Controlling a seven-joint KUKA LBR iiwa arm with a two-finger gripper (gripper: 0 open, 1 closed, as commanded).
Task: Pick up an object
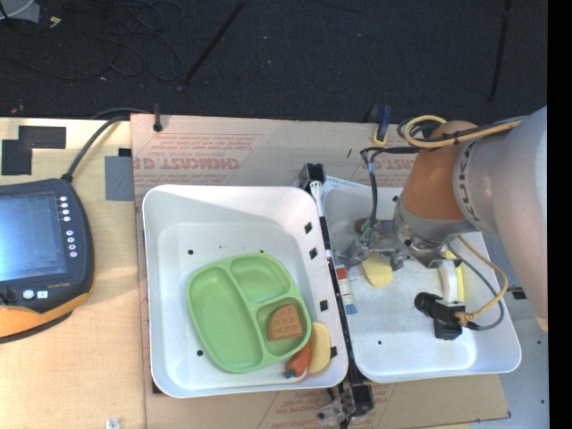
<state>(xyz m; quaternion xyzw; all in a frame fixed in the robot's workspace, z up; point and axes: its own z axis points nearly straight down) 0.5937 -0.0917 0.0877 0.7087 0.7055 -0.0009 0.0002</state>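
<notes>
In the right bin, my gripper hangs low under the grey and orange wrist, at the bin's upper left part. A small pale yellow object lies right at the gripper's tip, touching it or just below it. Whether it is held cannot be told, as the wrist hides much of the gripper. A small red, white and blue item lies by the bin's left wall, left of the yellow object.
The left bin holds a green divided plate with a brown waffle-like piece in its small compartment. An orange carrot-like thing and a yellow piece lie at that bin's lower right. A tablet sits far left.
</notes>
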